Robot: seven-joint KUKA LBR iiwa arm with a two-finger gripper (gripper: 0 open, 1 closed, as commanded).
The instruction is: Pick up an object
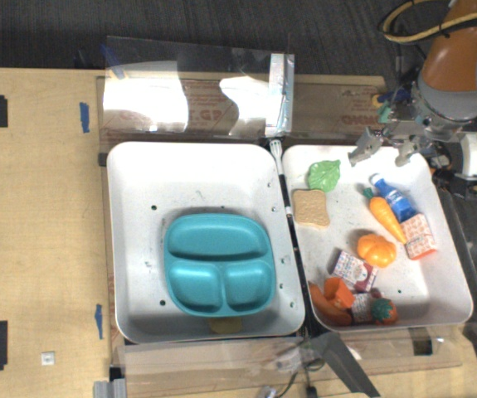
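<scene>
The right bin (450,288) holds several toy foods. A green lettuce leaf (324,174) and a slice of bread (311,208) lie at its back left. A blue bottle (391,197), a carrot (385,218) and a pink-and-white carton (419,236) sit toward the right. An orange pepper (376,249) is in the middle. A second carton (352,270), an orange piece (333,297) and a red-and-green piece (381,309) crowd the front. My gripper (384,152) hangs open over the bin's back edge, above the bottle, with nothing between its fingers.
The left bin (130,181) carries a teal divided plate (219,262). A clear plastic sheet (197,98) stands behind the bins. The arm's orange band (458,60) and yellow cables (412,19) are at the top right.
</scene>
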